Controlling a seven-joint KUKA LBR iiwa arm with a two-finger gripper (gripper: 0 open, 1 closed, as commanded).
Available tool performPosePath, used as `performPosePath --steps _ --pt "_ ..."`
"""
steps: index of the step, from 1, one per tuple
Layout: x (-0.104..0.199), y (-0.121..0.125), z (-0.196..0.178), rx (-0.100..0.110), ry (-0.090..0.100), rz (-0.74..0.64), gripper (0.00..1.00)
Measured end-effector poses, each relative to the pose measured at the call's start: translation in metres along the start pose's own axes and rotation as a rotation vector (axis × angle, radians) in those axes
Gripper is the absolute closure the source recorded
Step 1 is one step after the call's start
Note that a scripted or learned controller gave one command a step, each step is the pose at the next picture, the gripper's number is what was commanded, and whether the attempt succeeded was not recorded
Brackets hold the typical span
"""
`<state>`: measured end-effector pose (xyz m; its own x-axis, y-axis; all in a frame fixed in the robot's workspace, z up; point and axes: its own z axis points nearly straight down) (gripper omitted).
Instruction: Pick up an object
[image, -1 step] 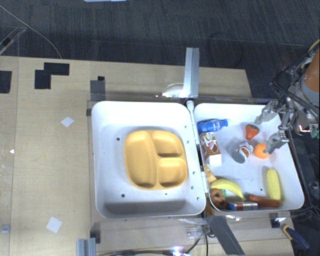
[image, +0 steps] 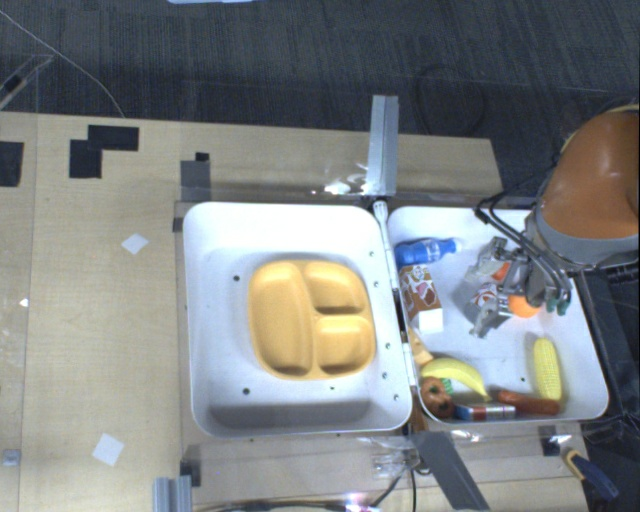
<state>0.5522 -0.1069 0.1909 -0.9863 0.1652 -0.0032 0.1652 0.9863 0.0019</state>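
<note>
So the gripper (image: 487, 300) is down in the right bin (image: 595, 400), next to a small orange object (image: 523, 307); can't tell its state. Corn (image: 546, 367), banana (image: 455, 376) and blue bottle (image: 424, 249) lie around it. Yellow tray (image: 308, 318) sits in the left bin (image: 210, 300).

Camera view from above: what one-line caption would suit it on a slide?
Robot arm's end effector low in the right bin among a bottle, banana and corn; yellow tray in the left bin.

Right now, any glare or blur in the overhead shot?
Camera view: bright glare spot on the rail above the bins; soft shadow along the left bin near wall; gripper region looks slightly blurred, small items by the banana hard to resolve.
</note>
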Motion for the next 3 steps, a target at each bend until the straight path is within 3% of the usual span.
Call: performPosePath --steps 1,2,3 --pt "-0.05 -0.013 0.055 0.001 -0.004 0.306 0.0" --pt "-0.092 -0.061 0.103 0.0 -0.009 0.577 0.0" --pt "-0.002 -0.029 0.101 -0.002 -0.008 0.603 0.0"
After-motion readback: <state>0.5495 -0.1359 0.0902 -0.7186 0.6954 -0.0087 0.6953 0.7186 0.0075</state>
